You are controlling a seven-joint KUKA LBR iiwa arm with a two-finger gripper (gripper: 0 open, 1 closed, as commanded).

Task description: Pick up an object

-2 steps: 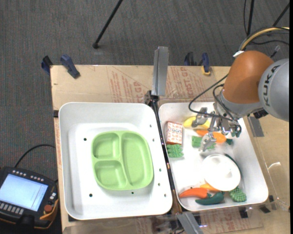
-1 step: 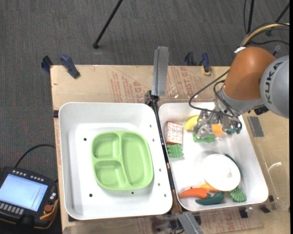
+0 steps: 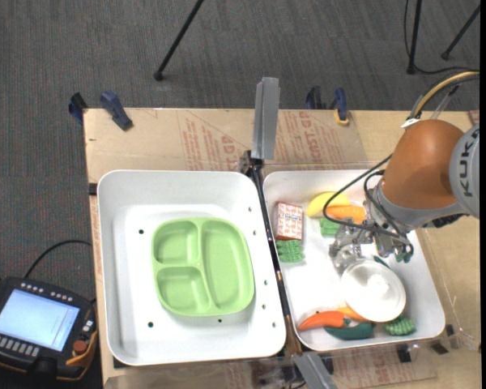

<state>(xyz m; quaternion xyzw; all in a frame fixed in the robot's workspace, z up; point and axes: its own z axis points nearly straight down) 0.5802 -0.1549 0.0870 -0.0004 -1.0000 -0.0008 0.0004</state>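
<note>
A cardboard-covered surface [image 3: 186, 136] carries two shallow white bins side by side. The left bin [image 3: 121, 209] holds a light green divided plate [image 3: 202, 266] lying flat near its middle. The right bin [image 3: 429, 286] holds small toy items. The grey arm [image 3: 425, 173], with its orange band, reaches in from the right and bends down over the right bin's middle. Its end effector [image 3: 358, 245] hangs low, just above a white bowl [image 3: 374, 292]; whether it grips anything cannot be told. Near the divider stands a small red and white carton [image 3: 289, 220], a green ridged piece [image 3: 291, 251] just below it. A yellow banana [image 3: 326, 205] lies at the back. An orange carrot [image 3: 322, 320] lies along the front wall.
</note>
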